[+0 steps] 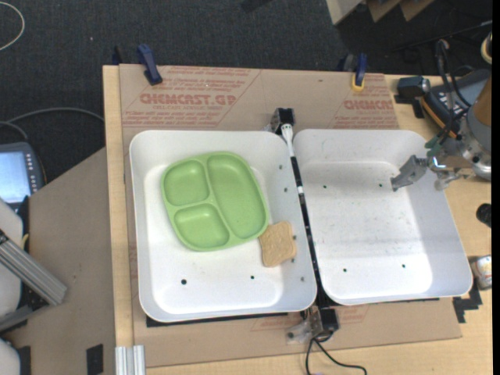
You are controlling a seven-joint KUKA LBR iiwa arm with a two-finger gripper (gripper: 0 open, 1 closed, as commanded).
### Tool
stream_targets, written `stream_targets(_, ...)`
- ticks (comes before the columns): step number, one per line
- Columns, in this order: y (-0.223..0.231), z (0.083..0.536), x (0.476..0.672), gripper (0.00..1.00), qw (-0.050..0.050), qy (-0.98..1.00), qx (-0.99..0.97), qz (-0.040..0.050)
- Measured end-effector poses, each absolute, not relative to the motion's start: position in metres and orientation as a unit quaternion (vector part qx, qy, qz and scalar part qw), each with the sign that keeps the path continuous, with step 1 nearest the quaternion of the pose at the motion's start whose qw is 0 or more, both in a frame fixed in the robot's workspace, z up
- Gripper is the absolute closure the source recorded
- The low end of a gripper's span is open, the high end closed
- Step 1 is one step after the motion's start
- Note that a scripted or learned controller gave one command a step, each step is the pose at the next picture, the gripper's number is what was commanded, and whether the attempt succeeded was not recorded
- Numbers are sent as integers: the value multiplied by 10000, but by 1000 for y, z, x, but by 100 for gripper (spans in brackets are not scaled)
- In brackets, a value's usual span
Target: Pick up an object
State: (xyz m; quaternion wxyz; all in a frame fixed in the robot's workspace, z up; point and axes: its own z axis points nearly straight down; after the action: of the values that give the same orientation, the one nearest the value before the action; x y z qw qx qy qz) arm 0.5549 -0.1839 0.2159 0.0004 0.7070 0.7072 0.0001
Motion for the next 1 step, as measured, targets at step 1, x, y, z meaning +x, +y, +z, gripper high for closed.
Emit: stream_targets(1, -162, 376, 486, 0, 76, 7078, 7063, 48)
